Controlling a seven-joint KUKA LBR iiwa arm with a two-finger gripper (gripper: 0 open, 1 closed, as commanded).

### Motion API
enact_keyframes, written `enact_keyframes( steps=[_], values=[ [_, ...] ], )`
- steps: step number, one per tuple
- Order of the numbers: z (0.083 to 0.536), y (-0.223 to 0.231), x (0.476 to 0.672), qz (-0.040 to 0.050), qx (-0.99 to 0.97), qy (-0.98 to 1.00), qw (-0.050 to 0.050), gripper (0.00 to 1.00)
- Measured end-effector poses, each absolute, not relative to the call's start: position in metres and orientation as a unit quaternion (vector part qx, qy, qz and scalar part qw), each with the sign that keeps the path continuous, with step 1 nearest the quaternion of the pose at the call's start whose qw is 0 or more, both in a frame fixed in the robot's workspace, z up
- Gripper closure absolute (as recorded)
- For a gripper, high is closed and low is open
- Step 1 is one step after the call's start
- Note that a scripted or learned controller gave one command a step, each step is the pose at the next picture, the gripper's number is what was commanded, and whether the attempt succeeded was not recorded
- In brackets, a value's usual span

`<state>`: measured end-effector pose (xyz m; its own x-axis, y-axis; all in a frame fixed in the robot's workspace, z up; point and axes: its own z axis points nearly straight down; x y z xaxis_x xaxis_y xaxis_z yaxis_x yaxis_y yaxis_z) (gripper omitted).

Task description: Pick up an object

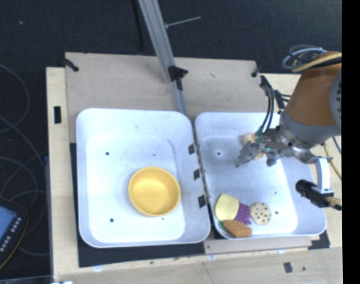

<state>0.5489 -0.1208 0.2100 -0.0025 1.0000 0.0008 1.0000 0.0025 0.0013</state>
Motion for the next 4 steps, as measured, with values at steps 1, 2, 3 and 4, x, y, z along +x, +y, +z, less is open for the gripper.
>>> enact_keyframes(
  steps=[1, 2, 3, 4],
  values=[
    [0.210, -0.121, 0.549, 0.0011, 0.707, 0.707, 0.000, 0.00],
    [0.149, -0.115, 0.549, -0.0021, 0.708, 0.706, -0.001, 0.00],
    [0.100, -0.117, 0.550, -0.0007, 0.708, 0.706, 0.001, 0.00],
    [0.112, -0.117, 0.551, 0.0019, 0.710, 0.704, 0.002, 1.00]
  ],
)
